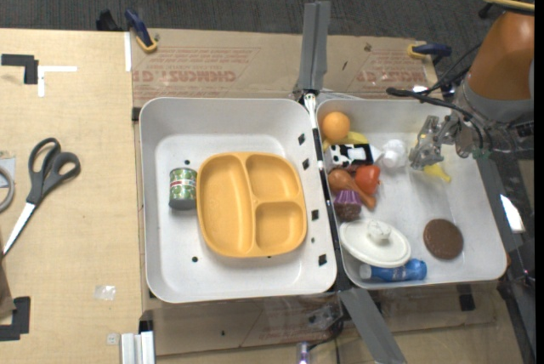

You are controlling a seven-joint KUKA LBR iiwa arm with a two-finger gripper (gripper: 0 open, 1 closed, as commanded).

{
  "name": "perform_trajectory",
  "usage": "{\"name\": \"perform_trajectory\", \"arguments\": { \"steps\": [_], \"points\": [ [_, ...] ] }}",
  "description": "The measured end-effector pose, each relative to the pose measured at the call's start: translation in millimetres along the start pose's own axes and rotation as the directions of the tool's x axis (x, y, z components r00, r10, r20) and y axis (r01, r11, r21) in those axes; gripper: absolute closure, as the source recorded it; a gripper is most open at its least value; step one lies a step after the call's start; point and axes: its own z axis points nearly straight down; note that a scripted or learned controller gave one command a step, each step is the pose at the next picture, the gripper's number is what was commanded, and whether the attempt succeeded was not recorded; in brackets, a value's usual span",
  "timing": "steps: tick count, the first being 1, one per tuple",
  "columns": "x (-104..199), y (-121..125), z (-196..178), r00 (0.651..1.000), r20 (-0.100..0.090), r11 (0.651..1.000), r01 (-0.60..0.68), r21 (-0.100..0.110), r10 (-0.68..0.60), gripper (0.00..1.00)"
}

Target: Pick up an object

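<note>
The gripper (427,148) hangs low over the upper part of the right bin (476,269); whether it is parted or closed on anything I cannot tell (it is small and blurred). Just below the gripper lies a yellow piece (438,173), and beside the gripper to the left a white ball (393,153). Farther left of the gripper an orange (336,126) rests by the bin wall. The left bin (161,260) holds a yellow divided plate (252,203) and a green can (182,187). Beyond that, scissors (41,175) lie on the pale wooden bench (68,269), dark floor behind.
</note>
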Motion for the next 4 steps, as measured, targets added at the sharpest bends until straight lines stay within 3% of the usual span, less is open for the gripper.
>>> {"name": "perform_trajectory", "arguments": {
  "steps": [1,2,3,4],
  "points": [
    [0.0,0.2,0.1,1.000,0.000,1.000,0.000,0.000,0.000,0.00],
    [-15.5,-6.7,12.7,1.000,0.001,1.000,-0.023,-0.001,0.023,0.00],
    [-17.0,-5.6,4.7,1.000,0.005,1.000,-0.020,0.000,0.020,1.00],
    [-17.0,-5.5,4.8,1.000,0.004,1.000,-0.019,0.000,0.019,0.00]
  ]
}}
